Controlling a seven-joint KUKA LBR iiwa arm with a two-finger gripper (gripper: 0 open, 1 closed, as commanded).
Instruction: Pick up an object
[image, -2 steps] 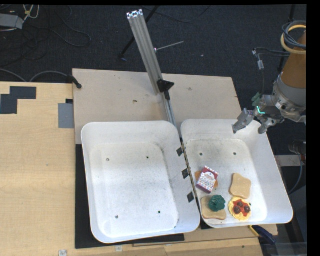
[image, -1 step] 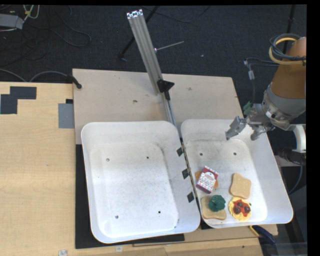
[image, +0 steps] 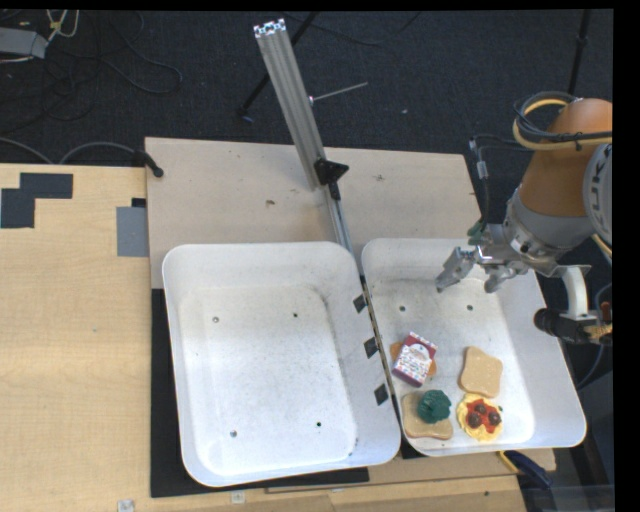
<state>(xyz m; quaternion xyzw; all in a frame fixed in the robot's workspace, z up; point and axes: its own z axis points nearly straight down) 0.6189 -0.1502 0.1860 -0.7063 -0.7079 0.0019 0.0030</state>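
Observation:
My gripper (image: 474, 274) hangs over the far part of the right bin (image: 450, 300), its two grey fingers spread open and nothing between them. The objects lie well nearer the camera, in that bin's front part: a small red and white packet (image: 414, 361), a slice of toast (image: 481, 372), a green lump on a bread slice (image: 433, 409) and a yellow piece with red spots (image: 481, 417). None of them touches the gripper.
The left bin (image: 265, 360) lies beside the right one, with black clips (image: 370, 345) along the shared edge. A slanted metal rail (image: 300, 120) rises behind the bins. The orange-banded arm (image: 560, 170) comes in from the right.

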